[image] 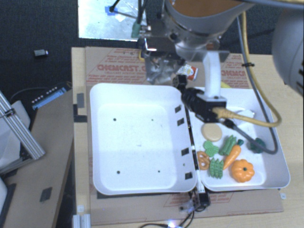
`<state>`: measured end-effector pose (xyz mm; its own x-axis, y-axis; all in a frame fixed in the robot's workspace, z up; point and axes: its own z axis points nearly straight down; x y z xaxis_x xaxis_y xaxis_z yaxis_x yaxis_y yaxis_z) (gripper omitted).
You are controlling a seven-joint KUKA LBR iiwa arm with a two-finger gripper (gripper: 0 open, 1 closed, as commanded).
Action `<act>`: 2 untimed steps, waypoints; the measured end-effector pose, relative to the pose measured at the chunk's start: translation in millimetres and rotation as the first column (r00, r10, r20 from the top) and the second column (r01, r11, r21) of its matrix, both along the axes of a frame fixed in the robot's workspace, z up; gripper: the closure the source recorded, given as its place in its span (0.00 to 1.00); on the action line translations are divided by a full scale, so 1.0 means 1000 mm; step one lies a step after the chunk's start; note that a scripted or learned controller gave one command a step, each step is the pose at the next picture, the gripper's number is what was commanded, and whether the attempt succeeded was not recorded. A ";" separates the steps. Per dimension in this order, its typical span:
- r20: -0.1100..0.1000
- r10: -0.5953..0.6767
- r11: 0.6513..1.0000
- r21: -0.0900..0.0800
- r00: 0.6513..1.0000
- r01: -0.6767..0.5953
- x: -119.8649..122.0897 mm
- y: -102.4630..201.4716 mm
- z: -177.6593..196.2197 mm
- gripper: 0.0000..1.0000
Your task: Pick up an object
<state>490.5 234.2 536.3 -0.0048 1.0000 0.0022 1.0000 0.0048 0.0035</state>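
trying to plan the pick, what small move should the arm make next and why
Probably shift toward the near end of the right bin and come down there. The toys sit clustered in that corner: pumpkin, carrot, pretzel, round cracker. The gripper sits at the far edge, above the bins' rim and away from them. The fingers are too blurred to judge.

2 white bins (137, 141) (270, 167). Right bin: 1 pumpkin (242, 170), 1 carrot (231, 156), 1 pretzel (203, 160), 1 tan disc (212, 132), 3 green veg pieces (216, 167).
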 end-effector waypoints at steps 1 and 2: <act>-0.002 -0.010 1.000 -0.004 1.000 0.010 0.080 -0.055 -0.002 1.00; -0.005 0.007 1.000 0.000 1.000 -0.007 -0.007 0.001 -0.024 1.00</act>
